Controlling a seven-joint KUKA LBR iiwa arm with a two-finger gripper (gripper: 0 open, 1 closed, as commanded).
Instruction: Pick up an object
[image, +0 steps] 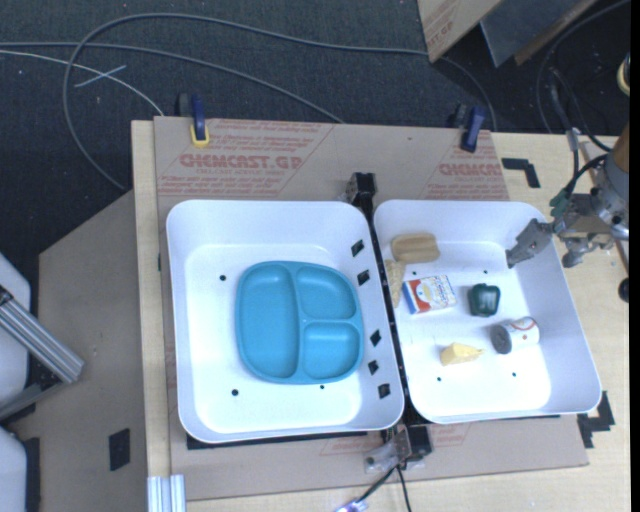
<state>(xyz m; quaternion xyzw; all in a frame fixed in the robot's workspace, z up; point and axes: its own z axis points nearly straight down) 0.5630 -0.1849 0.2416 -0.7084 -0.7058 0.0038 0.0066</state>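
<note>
The right bin (565, 370) holds several small items: a tan bread-like piece (414, 247), a white box with red and blue print (428, 293), a dark green object (485, 299), a grey and white piece (510, 333) and a yellow wedge (460, 353). My gripper (550, 248) hangs over that bin's upper right rim, up and to the right of the green object. It is open, its two fingers spread wide with nothing between them.
The left bin (190, 290) holds a blue divided plate (298, 322). A black divider with clips (368, 300) runs between the bins. Blue clamps (199, 118) pin the board at the back. Cables lie on the dark floor behind.
</note>
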